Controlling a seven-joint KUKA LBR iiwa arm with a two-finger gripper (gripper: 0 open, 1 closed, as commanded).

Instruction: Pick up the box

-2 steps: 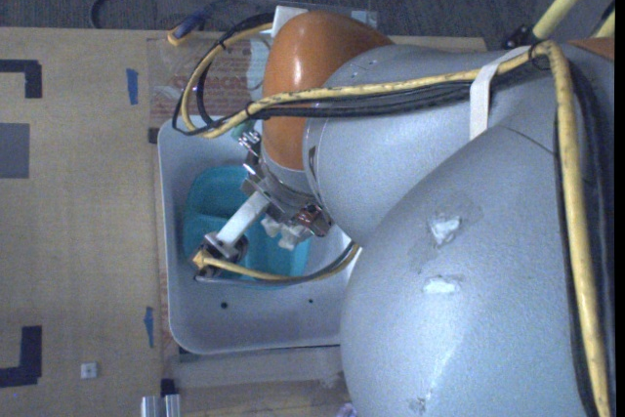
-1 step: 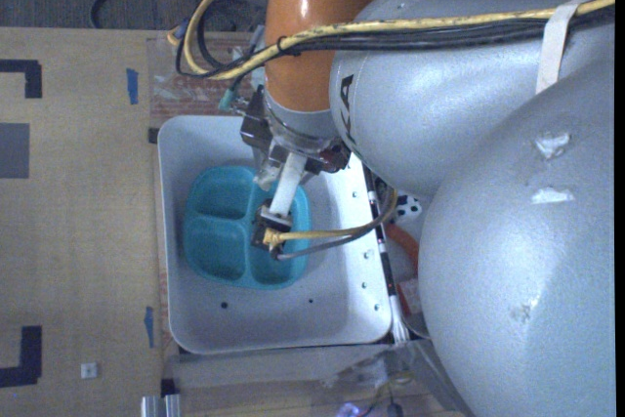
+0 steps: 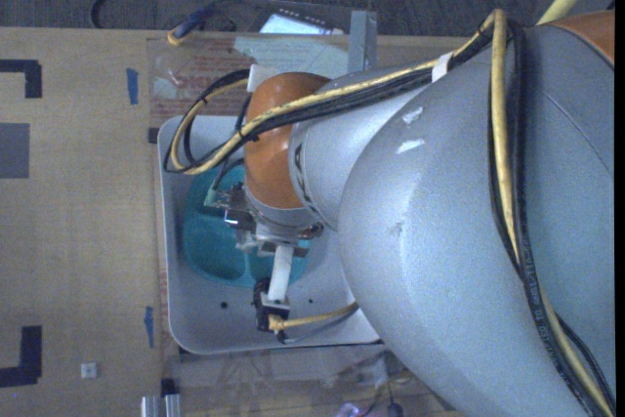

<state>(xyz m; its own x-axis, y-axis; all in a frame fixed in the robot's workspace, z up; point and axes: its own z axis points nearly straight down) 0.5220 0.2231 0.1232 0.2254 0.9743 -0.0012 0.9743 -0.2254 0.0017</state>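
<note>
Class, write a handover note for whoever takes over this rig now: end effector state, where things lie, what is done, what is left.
End effector: over the shallow white bin, under the orange-banded wrist; open or shut cannot be told.
Things: a teal rounded object lies in that bin beneath the arm; which item is the box, I cannot tell.
Done: nothing seen lifted.
Left: locate the box, grasp it, lift it.
</note>
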